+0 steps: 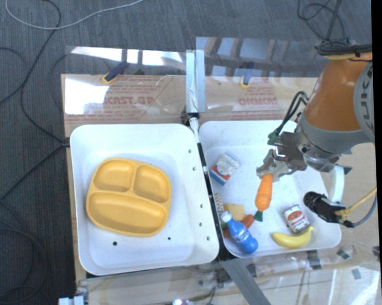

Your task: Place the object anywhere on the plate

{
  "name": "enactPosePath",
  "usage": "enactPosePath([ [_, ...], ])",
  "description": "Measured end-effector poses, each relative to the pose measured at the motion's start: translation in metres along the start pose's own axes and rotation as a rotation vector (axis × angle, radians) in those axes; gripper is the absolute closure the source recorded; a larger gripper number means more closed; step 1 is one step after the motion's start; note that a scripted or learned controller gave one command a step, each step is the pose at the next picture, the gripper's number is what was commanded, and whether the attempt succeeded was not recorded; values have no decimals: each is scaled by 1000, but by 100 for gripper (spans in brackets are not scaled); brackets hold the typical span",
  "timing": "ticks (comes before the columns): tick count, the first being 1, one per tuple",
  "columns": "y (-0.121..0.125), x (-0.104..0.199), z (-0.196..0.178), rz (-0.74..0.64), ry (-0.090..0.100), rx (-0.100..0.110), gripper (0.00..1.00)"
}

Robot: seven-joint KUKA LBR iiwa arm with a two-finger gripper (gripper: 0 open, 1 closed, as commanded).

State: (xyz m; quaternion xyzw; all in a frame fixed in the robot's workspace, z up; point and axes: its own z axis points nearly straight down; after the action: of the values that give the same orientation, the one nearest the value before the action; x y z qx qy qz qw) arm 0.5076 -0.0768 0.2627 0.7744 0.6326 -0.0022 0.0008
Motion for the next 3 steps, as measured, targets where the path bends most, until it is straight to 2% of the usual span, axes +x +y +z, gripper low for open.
enactPosePath([
  [1, -35, 50, 49, -149, 4, 2, 100],
  [2, -39, 66, 80, -161, 3, 2, 100],
  [3, -54, 141, 80, -18, 2, 4, 100],
])
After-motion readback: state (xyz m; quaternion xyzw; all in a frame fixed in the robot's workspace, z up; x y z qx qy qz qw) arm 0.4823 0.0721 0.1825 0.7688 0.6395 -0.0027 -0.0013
